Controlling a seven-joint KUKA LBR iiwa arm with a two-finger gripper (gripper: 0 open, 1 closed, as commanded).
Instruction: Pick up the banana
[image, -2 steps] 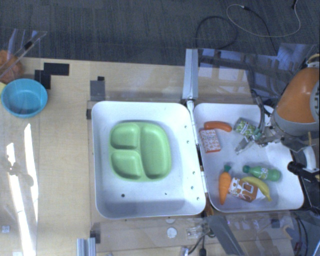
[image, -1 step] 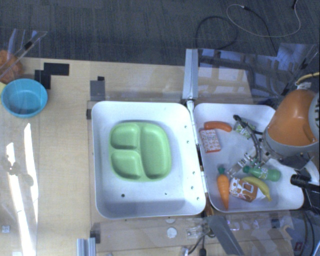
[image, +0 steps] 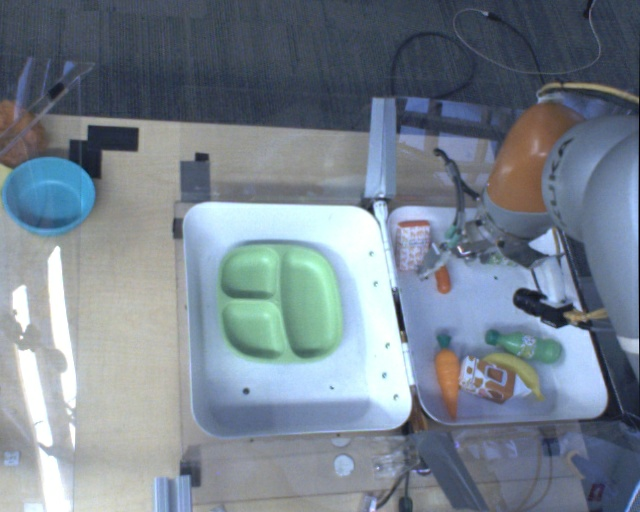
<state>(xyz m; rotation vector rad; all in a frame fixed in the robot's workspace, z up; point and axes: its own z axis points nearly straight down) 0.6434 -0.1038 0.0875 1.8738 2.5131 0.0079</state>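
Observation:
The yellow banana (image: 524, 374) lies in the near right corner of the right bin (image: 590, 400), its curve resting against a brown and white carton (image: 487, 381). My gripper (image: 441, 262) is low over the far left part of that bin, next to a white and red can (image: 412, 244) and just above a small orange piece (image: 443, 283). The gripper is well apart from the banana, up and to the left of it. Nothing of the banana is near the gripper.
A carrot (image: 447, 376) lies left of the carton and a green bottle (image: 524, 346) just behind the banana. The left bin (image: 200, 390) holds a green divided plate (image: 281, 301). A blue bowl (image: 48, 195) sits on the bench at far left.

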